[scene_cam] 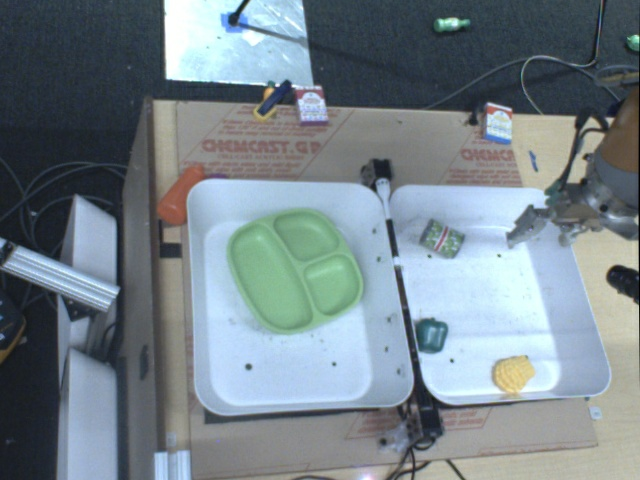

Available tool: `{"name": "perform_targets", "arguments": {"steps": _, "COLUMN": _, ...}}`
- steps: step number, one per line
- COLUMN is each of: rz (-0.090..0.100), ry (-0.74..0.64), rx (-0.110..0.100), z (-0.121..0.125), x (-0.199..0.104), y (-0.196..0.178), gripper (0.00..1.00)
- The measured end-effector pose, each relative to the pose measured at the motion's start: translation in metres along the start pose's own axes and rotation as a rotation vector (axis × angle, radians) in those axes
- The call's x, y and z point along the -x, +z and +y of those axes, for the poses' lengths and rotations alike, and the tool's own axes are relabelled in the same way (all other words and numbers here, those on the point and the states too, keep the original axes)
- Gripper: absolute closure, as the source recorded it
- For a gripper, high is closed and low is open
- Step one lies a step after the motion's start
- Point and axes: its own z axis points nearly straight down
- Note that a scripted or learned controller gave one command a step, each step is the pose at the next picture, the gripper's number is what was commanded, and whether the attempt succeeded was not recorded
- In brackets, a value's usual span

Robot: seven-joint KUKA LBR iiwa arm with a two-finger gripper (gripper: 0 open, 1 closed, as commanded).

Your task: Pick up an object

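Gripper [530, 225] hovers above right bin's [575, 298] open far corner.

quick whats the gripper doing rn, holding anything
gripper: over the right bin, near its far right edge; nothing seen between its fingers; open or shut cannot be told.

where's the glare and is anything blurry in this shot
Camera view: strongest glare on the shiny sheet lying on the dark floor above the bench; both white bins look evenly lit, with soft shadows along the right bin rim; the gripper is slightly soft, while the green tray is sharp.
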Motion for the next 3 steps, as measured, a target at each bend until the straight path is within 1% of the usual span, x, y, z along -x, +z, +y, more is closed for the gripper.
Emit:
{"name": "perform_targets", "arguments": {"steps": 1, "rz": 0.001, "ry": -0.002, "rx": -0.001, "z": -0.012, "x": -0.048, "y": 0.049, "gripper": 0.0}}
{"name": "perform_targets", "arguments": {"steps": 2, "rz": 0.001, "ry": -0.001, "rx": -0.002, "z": -0.006, "x": -0.1, "y": 0.102, "gripper": 0.0}}
{"name": "perform_targets", "arguments": {"steps": 3, "rz": 0.0, "ry": -0.002, "rx": 0.001, "z": 0.075, "x": -0.102, "y": 0.116, "gripper": 0.0}}
